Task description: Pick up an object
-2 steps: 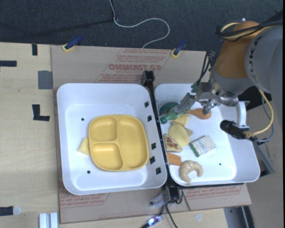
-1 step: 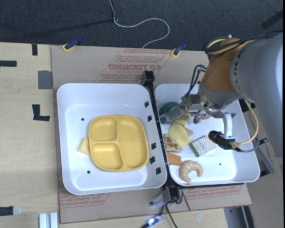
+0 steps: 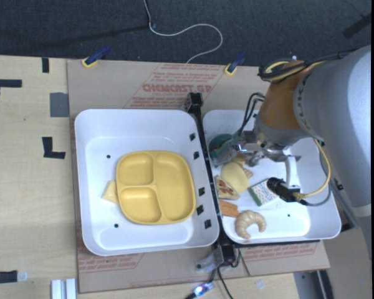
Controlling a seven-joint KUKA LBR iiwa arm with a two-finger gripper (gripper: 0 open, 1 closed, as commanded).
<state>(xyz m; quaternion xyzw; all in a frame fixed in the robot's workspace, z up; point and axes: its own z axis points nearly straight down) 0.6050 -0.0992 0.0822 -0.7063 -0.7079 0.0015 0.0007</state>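
My gripper (image 3: pixel 244 151) hangs low over the right bin (image 3: pixel 311 226), at its upper left part. Just beneath and left of it lie a dark green round object (image 3: pixel 220 144) and a pale yellow wedge-like piece (image 3: pixel 235 175). Nearby are a toy sandwich slice (image 3: pixel 225 187), a small orange piece (image 3: pixel 228 209), a tan croissant (image 3: pixel 250 222) and a green and white packet (image 3: pixel 261 192). The wrist hides whatever lies directly under it.
The left bin (image 3: pixel 93 136) holds a yellow divided plate (image 3: pixel 156 187) with a pale yellow scrap (image 3: pixel 110 193) poking out at its left edge. A black clip row (image 3: pixel 201 167) runs along the wall between the bins. A black cable (image 3: pixel 296 195) loops off the wrist.
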